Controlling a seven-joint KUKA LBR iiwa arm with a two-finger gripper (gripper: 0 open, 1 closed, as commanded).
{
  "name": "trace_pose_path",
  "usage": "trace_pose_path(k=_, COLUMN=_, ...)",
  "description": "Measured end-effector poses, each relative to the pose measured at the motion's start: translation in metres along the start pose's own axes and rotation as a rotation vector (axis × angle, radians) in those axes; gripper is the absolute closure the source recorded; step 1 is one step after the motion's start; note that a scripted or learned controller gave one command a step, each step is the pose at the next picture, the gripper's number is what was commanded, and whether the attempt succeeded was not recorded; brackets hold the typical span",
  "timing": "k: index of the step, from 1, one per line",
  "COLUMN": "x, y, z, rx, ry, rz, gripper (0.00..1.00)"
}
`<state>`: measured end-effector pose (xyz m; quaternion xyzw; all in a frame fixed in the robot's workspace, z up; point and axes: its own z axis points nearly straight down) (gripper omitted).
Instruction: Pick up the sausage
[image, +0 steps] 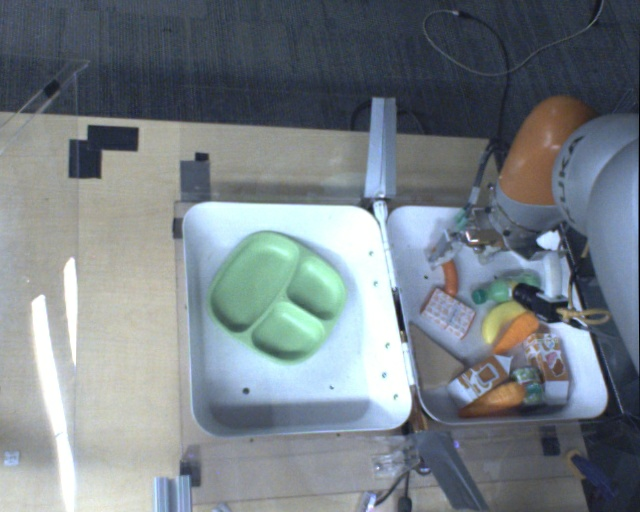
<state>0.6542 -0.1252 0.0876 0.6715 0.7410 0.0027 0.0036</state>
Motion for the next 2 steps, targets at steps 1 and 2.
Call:
trace_pose_path(k=1, x=0.001, y=0.003, z=-0.014, rx=-0.009, ry=0.001, rz=-0.001, gripper=1.0)
trace_pose_path(k=2, x=0.062, y=-0.002, z=-0.145, rx=-0.001, ry=0.001, rz=-0.261, gripper=1.0)
